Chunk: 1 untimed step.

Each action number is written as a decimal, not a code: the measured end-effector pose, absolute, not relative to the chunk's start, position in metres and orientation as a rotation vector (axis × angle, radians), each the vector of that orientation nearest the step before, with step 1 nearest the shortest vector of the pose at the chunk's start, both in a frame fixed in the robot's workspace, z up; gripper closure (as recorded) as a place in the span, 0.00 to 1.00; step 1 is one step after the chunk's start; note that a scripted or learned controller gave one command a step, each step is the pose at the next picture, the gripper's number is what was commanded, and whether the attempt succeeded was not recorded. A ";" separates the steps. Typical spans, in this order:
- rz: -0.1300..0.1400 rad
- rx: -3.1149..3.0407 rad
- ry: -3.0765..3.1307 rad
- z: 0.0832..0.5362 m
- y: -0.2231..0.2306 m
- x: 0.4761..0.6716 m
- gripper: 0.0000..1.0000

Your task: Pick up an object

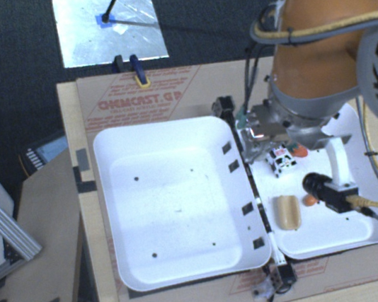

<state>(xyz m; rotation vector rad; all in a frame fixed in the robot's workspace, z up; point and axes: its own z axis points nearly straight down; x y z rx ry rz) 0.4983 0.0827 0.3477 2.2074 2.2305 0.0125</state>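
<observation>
A: Where does the gripper (268,142) stand?

B: Over the right bin (332,236), at its far left corner, low under the orange band of the arm (320,31). The wrist hides its working end, so I cannot tell whether it is released or clenched. I see nothing held in it.

A: And what is there to pick?

B: Four things, all in the right bin. A toy (282,160), black and white, lies just beside the gripper, toward the near side. An orange bit (300,152) touches or nearly touches the toy on its right; I cannot tell which. A tan lump (288,212) lies nearer us, close to the wall shared with the left bin (173,185). A second orange bit (310,199) sits just right of the lump.

A: Which is the likeliest?

B: The toy, I judge, being closest. It looks small, light and hard, probably plastic, with an uneven shape, so it may twist or pop out if pinched at an end. Take it across the middle of its body.

A: And the lump?

B: It looks rounded and oblong, perhaps soft like foam. It should be light and give a little, which helps the hold. Grip it across its short width, at the middle. Its closeness to the wall leaves little room on that side.

A: The orange bits?

B: Too small to judge; they may roll away.
</observation>
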 end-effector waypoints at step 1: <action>0.018 2.204 2.234 0.432 0.155 0.486 1.00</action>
